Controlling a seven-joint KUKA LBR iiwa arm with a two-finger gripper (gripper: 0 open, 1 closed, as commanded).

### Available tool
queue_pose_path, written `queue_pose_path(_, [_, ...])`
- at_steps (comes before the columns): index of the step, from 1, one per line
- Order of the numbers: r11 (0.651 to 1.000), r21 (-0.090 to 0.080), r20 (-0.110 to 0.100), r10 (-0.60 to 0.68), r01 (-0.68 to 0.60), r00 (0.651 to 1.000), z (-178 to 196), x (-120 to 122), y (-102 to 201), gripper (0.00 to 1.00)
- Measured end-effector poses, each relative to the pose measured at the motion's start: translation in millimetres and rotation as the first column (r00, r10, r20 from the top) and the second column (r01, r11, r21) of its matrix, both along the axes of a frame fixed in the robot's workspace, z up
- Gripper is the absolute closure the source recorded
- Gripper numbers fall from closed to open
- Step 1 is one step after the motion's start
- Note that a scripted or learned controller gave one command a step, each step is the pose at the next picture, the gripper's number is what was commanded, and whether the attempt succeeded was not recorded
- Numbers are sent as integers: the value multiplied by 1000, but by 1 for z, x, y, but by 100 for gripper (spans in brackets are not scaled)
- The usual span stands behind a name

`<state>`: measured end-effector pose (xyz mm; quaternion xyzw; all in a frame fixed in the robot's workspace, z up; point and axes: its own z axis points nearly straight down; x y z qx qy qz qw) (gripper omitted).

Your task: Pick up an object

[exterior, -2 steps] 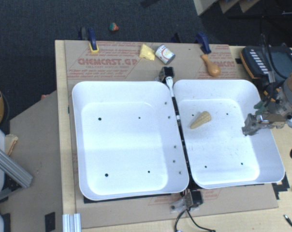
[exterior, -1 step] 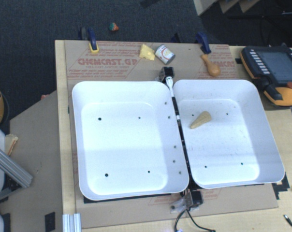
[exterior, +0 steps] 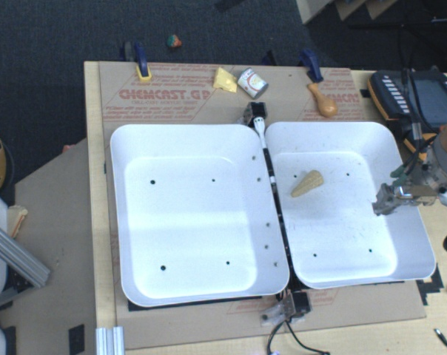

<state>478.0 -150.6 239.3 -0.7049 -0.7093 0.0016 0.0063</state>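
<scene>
Tan cone-shaped object lies on its side on right bin floor, upper-left part, narrow end pointing toward bin's near-left. Matte, pale brown, possibly foam or wood; too small to tell. Gripper hovers by bin's right wall, well apart from cone, nothing visibly between fingers. Finger spacing unclear: cannot tell.

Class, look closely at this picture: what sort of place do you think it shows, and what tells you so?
Probably a robotics lab bench: two white bins sit on a clamped board, a gripper reaches over the right bin, and cables trail below.
</scene>
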Motion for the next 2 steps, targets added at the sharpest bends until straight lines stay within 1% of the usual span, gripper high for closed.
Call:
queue_pose_path(1, [1000, -16, 23, -12, 12, 1000, 91, 1, -79, 100])
queue_pose_path(2, [1000, -16, 33, -4, 5, 999, 290, 2, -74, 100])
